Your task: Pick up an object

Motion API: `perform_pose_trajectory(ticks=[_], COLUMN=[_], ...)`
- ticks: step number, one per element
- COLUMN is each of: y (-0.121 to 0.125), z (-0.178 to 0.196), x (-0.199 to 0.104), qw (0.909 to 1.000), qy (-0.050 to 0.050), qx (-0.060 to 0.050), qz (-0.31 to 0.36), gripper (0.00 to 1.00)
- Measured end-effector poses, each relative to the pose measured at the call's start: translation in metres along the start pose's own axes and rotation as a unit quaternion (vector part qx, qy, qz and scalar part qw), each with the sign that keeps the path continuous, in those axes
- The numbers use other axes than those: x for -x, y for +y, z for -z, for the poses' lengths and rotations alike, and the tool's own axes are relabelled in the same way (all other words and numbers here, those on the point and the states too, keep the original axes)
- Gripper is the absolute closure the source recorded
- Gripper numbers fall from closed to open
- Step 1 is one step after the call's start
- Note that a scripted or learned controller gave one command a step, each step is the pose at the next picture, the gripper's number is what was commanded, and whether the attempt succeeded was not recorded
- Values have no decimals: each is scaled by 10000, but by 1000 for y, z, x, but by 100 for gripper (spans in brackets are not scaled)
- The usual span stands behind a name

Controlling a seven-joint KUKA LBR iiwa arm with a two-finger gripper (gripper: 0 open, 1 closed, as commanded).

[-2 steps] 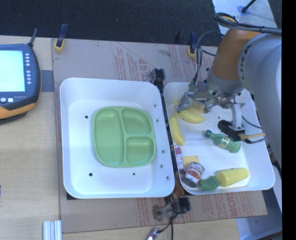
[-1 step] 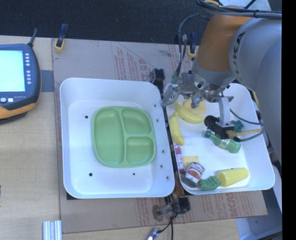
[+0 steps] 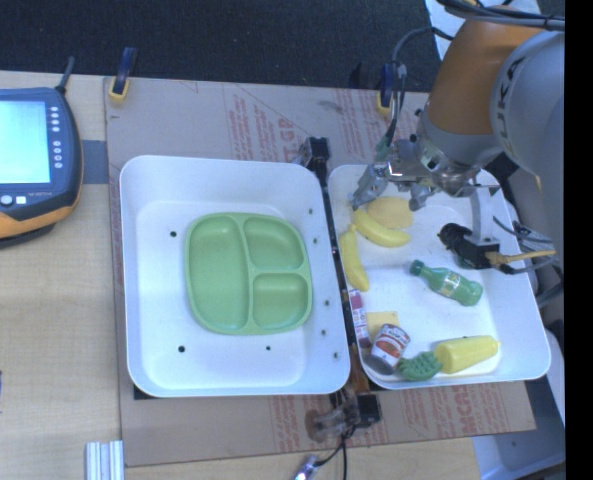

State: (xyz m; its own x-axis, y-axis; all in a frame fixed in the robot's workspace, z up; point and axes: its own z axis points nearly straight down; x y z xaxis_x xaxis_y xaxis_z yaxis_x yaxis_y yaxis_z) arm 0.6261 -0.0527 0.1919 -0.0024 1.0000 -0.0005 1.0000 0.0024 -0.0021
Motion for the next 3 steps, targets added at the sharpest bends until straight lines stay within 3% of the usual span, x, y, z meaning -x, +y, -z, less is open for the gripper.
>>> perform_pose_trajectory(ticks=[1, 2, 3], y=[-23, 30, 14], z=[-92, -100, -100], x=[46, 48, 48], qw=[10000, 10000, 10000], qy=[-4, 4, 2], qx=[-21, -5, -15], qz=[10, 4, 4], gripper=[0, 0, 0])
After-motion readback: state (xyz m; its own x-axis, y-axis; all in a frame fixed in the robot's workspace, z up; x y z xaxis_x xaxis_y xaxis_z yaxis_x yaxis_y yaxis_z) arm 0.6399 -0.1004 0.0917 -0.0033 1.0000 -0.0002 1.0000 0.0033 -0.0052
